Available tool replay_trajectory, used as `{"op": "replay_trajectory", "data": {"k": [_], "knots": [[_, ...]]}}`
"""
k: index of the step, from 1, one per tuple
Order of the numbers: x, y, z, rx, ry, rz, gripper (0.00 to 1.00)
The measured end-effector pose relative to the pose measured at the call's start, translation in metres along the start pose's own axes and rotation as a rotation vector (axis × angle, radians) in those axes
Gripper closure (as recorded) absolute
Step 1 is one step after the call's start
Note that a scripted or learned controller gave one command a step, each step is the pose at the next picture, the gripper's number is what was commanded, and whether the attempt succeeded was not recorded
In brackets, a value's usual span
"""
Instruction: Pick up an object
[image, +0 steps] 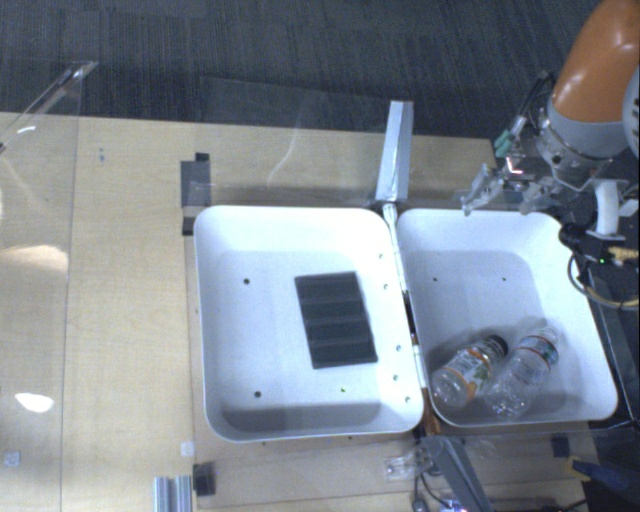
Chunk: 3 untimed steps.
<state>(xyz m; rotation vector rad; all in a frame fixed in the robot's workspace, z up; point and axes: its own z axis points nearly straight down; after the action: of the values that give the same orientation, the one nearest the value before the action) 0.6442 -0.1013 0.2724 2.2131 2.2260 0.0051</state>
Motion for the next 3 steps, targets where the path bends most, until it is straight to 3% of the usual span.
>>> {"op": "replay_trajectory", "data": {"k": [1, 2, 3], "knots": [[-0.014, 0.026, -0.078, -0.004, -0.001, -0.045, 0.0], [0.029, -0.028, 0.02, 0.001, 0.0, -0.028, 0.0], [0.024, -0.071, 0.085, 0.0, 0.0, -0.125, 0.0]]}}
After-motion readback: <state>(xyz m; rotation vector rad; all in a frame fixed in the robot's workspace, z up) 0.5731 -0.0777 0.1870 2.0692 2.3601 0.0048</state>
